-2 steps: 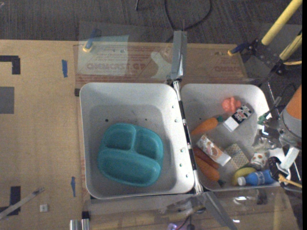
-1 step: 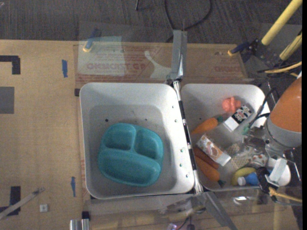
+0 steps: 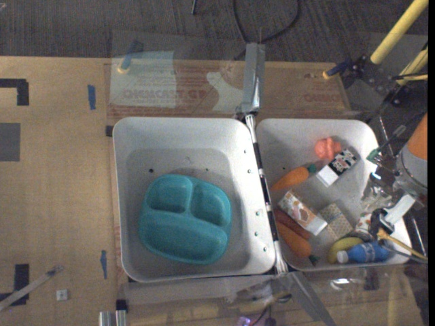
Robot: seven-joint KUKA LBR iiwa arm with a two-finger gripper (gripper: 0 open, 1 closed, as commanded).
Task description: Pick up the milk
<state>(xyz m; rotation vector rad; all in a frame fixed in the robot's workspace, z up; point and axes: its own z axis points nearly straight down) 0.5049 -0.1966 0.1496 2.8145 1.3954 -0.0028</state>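
The arm [image 3: 420, 156] enters at the right edge of the frame, wrist over the right bin's [image 3: 360, 129] right rim. Gripper [image 3: 389, 217] state: cannot tell. The milk [image 3: 338, 166] lies in the bin's upper part, left of the gripper and apart from it.

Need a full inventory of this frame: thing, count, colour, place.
Bins: 2, white, side by side on the bench.
Divided plate: 1, teal, left bin.
Milk carton: 1, white with black patches, right bin, upper part.
Carrots: 2, orange; one at the right bin's centre-left, one along its lower left wall.
Pink-orange item: 1, right bin, top; too blurred to name.
Small box: 1, white and brown, right bin centre.
Banana: 1, yellow, right bin bottom.
Bottle: 1, blue, white cap, beside the banana.
Gripper: 1, grey, over the right bin's right edge.
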